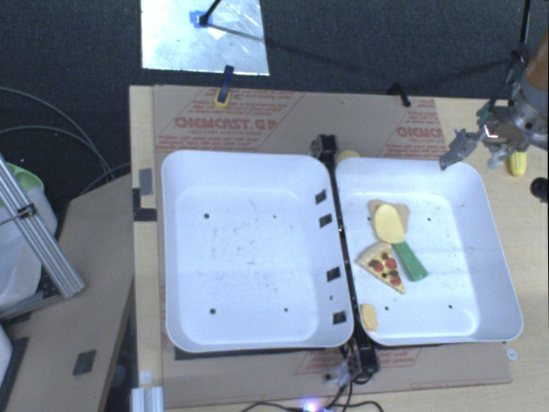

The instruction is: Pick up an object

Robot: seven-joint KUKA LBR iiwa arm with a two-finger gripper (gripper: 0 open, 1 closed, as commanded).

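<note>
Pincer (480,148), grip state unclear, hovers by the right bin's (493,221) far corner; best descend squarely over the pizza slice (383,267).

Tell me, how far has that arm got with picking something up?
Nothing looks done yet. The toy pizza slice, the yellow piece and the green piece lie together in the right bin. In hand: the gripper sits up at that bin's far right corner, beyond its rim, with nothing visible between its fingers. Left to do: move over the toys, come down, grab one and lift it.
</note>
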